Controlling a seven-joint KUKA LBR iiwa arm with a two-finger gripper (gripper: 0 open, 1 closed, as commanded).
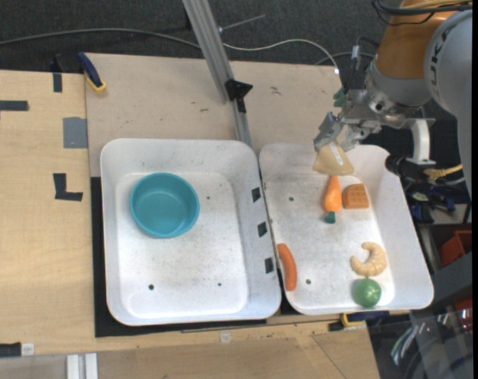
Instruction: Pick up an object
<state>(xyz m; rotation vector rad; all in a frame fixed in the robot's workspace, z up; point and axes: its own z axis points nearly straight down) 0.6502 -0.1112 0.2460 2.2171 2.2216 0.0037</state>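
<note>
So on the bench you've got two white bins: the left bin (112, 212) has just a teal bowl (164, 204) sitting in its left half. The right bin (310, 235) has a carrot (332, 194) touching a brown bread-like block (355, 197), a second small carrot (287, 265) by the left wall, then a croissant (370, 258) with a green ball-shaped fruit (366, 292) just below it. An aluminium rail (211, 46) slants across the back, and there's a blue clamp (91, 71) at the far left.

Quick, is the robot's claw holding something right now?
Gripper: closed on a beige wedge, lifted over the right bin's top edge.
</note>
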